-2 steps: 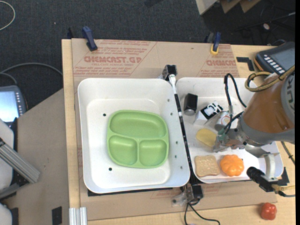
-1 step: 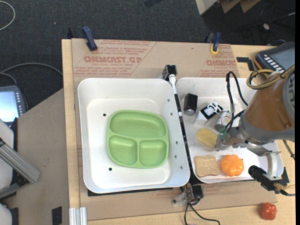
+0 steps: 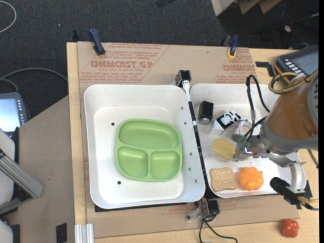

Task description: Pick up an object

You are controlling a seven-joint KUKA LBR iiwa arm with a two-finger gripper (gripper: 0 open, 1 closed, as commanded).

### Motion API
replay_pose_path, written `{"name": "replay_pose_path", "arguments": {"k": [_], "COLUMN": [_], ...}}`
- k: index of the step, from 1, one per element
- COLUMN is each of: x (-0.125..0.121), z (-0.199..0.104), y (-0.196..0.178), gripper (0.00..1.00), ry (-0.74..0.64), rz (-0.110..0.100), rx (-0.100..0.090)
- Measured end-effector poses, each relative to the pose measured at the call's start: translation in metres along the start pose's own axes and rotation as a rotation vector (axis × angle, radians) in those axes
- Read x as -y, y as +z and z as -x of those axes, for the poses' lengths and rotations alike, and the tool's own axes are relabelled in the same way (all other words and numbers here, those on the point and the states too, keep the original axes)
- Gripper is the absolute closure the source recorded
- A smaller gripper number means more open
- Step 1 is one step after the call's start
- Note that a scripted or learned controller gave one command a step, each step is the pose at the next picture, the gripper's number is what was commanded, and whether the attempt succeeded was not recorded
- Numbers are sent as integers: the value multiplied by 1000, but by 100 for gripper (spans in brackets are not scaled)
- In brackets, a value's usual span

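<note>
In the right bin lie a pale yellow wedge, a tan cracker-like square, an orange fruit, a dark cylinder and a black-and-white item. My gripper hangs over the middle of this bin, right beside the yellow wedge and above the orange fruit. The arm's orange band covers the bin's right part. Nothing shows between the fingers.
The left bin holds a green divided plate. A black rod runs along the seam between the bins. A small red object lies on the bench at the front right. Clamps sit at the board's back edge.
</note>
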State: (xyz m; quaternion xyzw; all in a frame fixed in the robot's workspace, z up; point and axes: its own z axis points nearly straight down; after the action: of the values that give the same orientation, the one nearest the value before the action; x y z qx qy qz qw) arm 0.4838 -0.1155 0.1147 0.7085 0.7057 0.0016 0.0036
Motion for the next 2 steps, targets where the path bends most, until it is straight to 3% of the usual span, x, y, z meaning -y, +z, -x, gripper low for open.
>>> {"name": "replay_pose_path", "arguments": {"k": [1,2], "x": [0,-13], "z": [0,-151], "y": [-10,-107], "gripper": [100,100], "ry": [0,-24], "rz": [2,4], "rx": [1,-10]}}
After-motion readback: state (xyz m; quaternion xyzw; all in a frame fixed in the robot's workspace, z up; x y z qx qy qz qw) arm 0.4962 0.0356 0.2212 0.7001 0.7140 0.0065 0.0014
